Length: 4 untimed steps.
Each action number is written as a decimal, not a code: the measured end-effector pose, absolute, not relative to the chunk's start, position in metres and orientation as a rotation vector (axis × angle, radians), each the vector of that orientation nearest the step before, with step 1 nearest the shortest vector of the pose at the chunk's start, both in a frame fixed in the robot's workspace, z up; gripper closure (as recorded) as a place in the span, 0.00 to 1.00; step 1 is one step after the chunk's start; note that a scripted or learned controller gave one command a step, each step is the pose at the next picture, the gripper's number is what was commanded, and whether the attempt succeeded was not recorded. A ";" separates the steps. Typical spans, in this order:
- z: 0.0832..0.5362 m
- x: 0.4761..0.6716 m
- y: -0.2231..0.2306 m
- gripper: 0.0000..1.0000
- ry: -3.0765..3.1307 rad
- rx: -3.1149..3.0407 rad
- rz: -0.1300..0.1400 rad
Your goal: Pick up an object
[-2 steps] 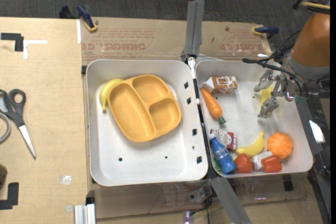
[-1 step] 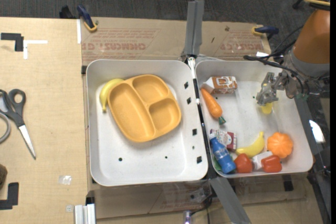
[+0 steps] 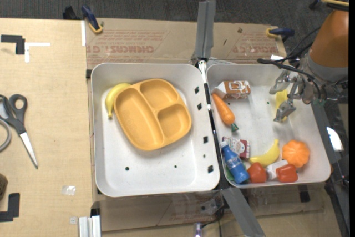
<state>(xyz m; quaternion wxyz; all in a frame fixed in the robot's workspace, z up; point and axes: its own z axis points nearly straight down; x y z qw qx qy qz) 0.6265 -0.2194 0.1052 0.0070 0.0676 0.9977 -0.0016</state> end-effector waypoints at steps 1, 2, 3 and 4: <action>0.094 0.621 -0.220 0.00 3.125 0.252 -0.001; 0.106 0.623 -0.220 1.00 3.119 0.247 -0.005; 0.106 0.623 -0.220 0.00 3.119 0.247 -0.004; 0.095 0.626 -0.221 0.00 3.119 0.298 -0.001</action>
